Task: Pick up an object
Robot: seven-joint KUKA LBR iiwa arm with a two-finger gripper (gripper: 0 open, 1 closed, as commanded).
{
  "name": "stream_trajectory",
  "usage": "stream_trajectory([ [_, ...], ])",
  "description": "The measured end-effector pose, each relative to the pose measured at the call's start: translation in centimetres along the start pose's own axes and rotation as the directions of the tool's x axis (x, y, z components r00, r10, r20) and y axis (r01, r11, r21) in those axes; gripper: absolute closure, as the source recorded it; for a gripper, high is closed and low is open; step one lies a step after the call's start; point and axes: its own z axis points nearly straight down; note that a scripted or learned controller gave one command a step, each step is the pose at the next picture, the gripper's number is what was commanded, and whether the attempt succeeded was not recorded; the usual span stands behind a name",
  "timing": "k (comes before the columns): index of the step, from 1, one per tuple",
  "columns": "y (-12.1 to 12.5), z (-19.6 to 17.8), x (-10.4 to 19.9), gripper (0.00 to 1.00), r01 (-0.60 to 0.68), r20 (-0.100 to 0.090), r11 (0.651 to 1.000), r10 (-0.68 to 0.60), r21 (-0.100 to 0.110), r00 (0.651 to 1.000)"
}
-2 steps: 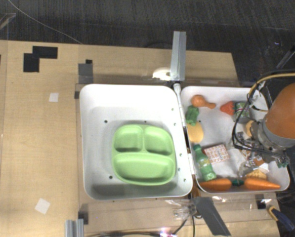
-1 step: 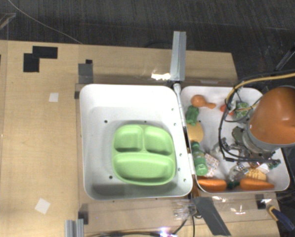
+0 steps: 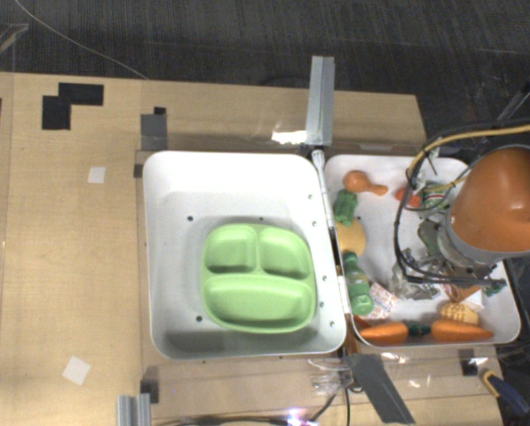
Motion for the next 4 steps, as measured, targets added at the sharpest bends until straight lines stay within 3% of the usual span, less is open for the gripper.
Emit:
stream_trajectory([
  [1,-1.3,-12.9,-4.5,1.00,-0.148,-0.021,0.989,0.148,-0.010,0.989],
  [2,-4.5,-1.2,-5.4,1.00,0.287,-0.022,0.957,-0.288,-0.033,0.957],
  [3,-10.3,-0.2,-12.6,1.00,0.437,-0.012,0.899,-0.437,-0.028,0.899],
  [4,-10.4,-1.7,-13.0,1.00,0.434,-0.002,0.901,-0.434,-0.019,0.901],
])
